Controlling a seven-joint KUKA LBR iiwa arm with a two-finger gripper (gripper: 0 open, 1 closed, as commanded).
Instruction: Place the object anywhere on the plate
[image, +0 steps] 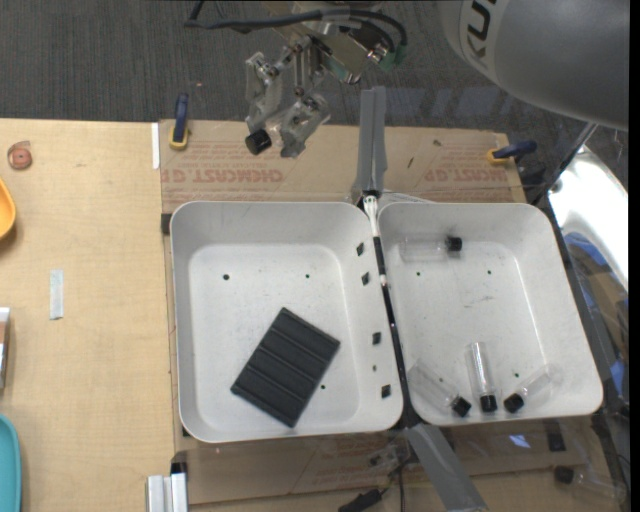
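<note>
A black ribbed rectangular plate lies tilted on the floor of the left bin, towards its front. My gripper hangs high over the cardboard behind the left bin, far back from the plate. A clear tube with a black cap sits between its fingers, cap pointing down and to the left. Several more clear tubes with black caps lie in the right bin, most near its front, and one tube lies at its back.
A brown cardboard sheet lies behind both bins, held by blue clamps. A grey bar rises behind the seam between the bins. The wooden bench stretches left, bearing small bits and a teal object.
</note>
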